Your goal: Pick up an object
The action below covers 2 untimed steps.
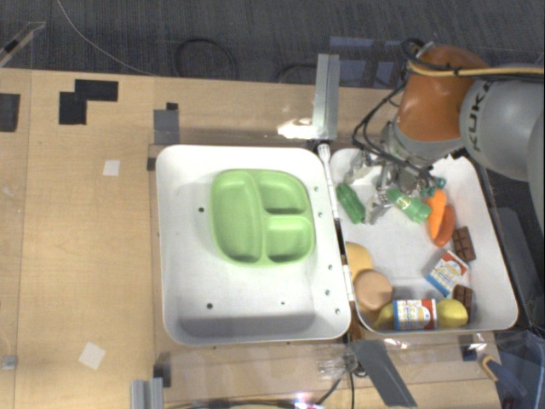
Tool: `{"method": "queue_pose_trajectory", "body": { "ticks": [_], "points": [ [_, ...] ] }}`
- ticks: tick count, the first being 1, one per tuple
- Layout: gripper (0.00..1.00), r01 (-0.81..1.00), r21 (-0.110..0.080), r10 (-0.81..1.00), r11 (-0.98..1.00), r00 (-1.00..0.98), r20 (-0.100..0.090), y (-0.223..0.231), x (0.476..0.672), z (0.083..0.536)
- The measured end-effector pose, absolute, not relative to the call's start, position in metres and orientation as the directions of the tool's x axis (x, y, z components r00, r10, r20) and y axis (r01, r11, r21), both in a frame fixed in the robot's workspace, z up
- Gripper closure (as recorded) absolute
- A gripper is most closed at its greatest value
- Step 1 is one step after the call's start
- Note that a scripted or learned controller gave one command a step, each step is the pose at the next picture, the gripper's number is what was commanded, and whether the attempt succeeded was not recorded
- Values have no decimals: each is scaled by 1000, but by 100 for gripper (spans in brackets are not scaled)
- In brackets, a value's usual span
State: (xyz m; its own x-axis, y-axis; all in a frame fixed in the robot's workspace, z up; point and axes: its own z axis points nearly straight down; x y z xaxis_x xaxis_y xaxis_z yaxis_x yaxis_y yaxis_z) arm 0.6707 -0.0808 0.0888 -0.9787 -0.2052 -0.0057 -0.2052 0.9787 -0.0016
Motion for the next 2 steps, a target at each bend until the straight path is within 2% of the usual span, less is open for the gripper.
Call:
{"method": "queue_pose_trajectory", "body": {
  "ticks": [1, 2],
  "points": [
    [0, -205, -2, -205, 979, -979, -11, -82, 634, 89],
    [0, -379, -4, -379, 925, -925, -12, -84, 645, 89]
  ]
}}
